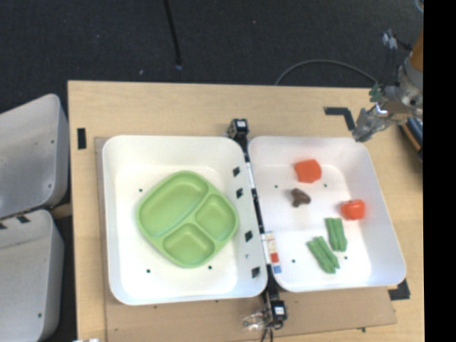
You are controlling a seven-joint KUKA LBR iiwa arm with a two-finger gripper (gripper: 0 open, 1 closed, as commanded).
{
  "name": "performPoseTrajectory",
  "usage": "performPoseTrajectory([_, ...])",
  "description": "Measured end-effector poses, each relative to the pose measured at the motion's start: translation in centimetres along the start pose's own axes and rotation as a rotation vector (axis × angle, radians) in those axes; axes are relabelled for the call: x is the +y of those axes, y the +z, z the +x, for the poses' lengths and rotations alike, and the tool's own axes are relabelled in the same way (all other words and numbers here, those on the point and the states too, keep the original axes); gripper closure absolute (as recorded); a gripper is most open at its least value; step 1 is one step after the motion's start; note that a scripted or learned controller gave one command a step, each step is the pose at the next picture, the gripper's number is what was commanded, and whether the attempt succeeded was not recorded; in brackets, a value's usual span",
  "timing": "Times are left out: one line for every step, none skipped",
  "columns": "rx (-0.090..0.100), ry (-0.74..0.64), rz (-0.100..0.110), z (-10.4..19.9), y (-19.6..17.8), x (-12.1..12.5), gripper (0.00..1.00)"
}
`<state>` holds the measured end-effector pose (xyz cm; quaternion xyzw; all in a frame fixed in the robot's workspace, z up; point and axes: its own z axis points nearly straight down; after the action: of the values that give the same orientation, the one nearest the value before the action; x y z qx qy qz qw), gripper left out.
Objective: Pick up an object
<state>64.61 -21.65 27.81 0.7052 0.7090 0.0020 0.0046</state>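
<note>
Nothing is picked yet: the hand (367,125) hovers beyond the right bin's (370,262) far corner, its opening unreadable; the orange block (308,170) lies untouched.

Legible text: none.
Label (271,252): small white sticker with a red and a blue mark, on the divider between the two bins, near end; print too small to read.
Brands, numbers, signs: none readable on the bins, the green plate (187,218) or the counter (164,109).
</note>
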Motion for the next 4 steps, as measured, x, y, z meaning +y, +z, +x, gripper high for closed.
performPoseTrajectory([0.001, -0.003, 0.006, -0.1, -1.0, 0.1, 1.0])
performPoseTrajectory([0.004, -0.001, 0.009, 5.7, 0.1, -0.3, 1.0])
performPoseTrajectory([0.004, 0.0, 0.01, 10.2, 1.4, -1.7, 1.0])
performPoseTrajectory([0.004, -0.001, 0.009, 15.2, 0.8, -3.0, 1.0])
